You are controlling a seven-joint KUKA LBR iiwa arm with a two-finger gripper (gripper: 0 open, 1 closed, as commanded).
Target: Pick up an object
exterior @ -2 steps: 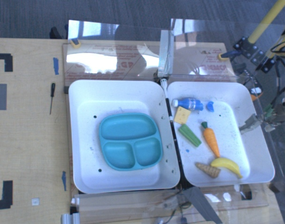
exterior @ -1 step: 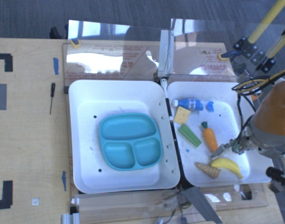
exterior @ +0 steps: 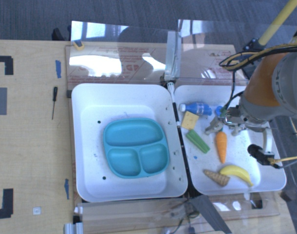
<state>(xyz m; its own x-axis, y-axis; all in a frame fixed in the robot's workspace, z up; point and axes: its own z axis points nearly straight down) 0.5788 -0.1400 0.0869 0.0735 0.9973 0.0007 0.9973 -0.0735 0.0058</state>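
Observation:
The right bin point(exterior: 275, 177) holds several objects. An orange carrot point(exterior: 221, 147) lies upright in its middle. To the left of it are a green stick point(exterior: 197, 142) and a yellow block point(exterior: 189, 120). A blue bottle point(exterior: 198, 109) lies at the back. A yellow banana point(exterior: 237, 173) and a tan cone point(exterior: 216, 177) sit near the front. My gripper point(exterior: 222, 126) hangs open just above the carrot's upper end, with nothing between its fingers. The grey arm with its orange band point(exterior: 260, 89) comes in from the right.
The left bin point(exterior: 85, 130) bears a teal divided plate point(exterior: 136, 146). A raised divider point(exterior: 176, 126) separates the two bins. Clear panels point(exterior: 139, 57) stand behind them. Black cables point(exterior: 233, 89) trail from the wrist over the right bin's back edge.

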